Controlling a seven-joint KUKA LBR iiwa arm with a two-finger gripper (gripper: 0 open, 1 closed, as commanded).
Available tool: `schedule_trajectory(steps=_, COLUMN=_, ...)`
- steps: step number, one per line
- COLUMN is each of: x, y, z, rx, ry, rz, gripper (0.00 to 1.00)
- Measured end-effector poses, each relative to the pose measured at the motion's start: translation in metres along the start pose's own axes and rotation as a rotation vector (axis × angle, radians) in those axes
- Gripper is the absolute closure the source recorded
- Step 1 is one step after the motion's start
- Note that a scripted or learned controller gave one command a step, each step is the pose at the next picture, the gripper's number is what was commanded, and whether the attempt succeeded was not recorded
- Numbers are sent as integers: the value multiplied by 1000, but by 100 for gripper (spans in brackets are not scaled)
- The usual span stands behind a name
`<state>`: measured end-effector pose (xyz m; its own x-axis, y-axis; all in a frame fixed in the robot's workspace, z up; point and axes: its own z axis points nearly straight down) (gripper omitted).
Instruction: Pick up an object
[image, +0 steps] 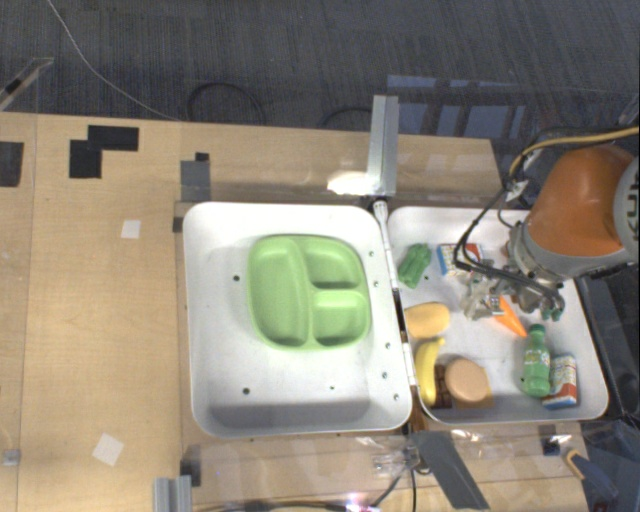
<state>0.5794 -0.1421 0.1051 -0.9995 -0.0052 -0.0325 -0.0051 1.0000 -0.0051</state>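
Note:
The right bin (590, 395) holds a green pepper-like piece (414, 264), a yellow lemon-like lump (428, 320), a banana (428, 368), a tan round bun (466, 381), a green bottle (536, 362), a small red-and-white can (563, 380) and an orange carrot-like piece (512, 318). My gripper (497, 296) hangs low over the middle of that bin, just left of the orange piece. The grey wrist with its orange band (578, 205) stands above it at the right.
The left bin (215, 390) bears a green divided tray (306, 290). A metal post (383, 150) stands behind the seam between the bins. Cables (478, 245) loop from the wrist over the right bin. Wooden bench surface (90, 330) spreads to the left.

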Motion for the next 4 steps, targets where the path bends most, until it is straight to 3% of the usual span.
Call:
schedule_trajectory(steps=1, x=-49, y=-11, z=-123, rx=-8, ry=14, rz=-580, gripper=100)
schedule_trajectory(steps=2, x=-49, y=-11, z=-121, rx=-11, ry=18, rz=-580, gripper=0)
schedule_trajectory(steps=3, x=-74, y=-12, z=-17, rx=-16, ry=20, rz=-791, gripper=0)
schedule_trajectory(steps=4, x=-6, y=-12, z=16, rx=-9, ry=15, rz=-649, gripper=0)
